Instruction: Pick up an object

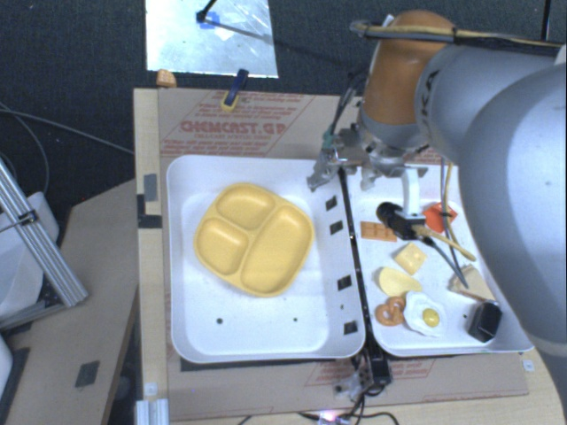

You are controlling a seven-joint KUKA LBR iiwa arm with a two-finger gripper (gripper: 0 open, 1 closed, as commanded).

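Your gripper [347, 166] hangs over the far end of the wall between the two shallow white bins [266, 326]; how wide it stands, you cannot tell. Nearer the camera from it lie a pale yellow cheese wedge [410, 257], a toy fried egg [425, 315] and a small brown pretzel [390, 309]. A yellow three-compartment plastic tray [255, 237] sits apart on its other side.
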